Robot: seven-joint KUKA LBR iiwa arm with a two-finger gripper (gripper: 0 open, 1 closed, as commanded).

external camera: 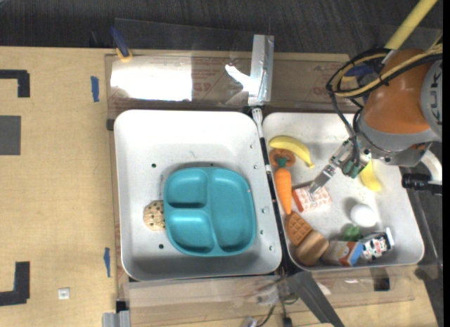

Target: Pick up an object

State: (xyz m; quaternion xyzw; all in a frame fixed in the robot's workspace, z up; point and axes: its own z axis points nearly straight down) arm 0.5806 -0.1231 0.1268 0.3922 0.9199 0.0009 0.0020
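Apparently the gripper [323, 178] was poised over the small carton [311, 198], finger state indeterminable; judged light, crushable, best taken across its flat sides.

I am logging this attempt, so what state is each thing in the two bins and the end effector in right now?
End effector: low in the right bin, fingers over the small red-and-white carton.
Teal plastic divided tray: flat in the left white bin, compartments bare.
Round speckled cookie: against the tray's left edge.
Orange toy carrot: lying along the right bin's left wall.
Yellow toy banana: lying free.
White egg-shaped ball: lying free.
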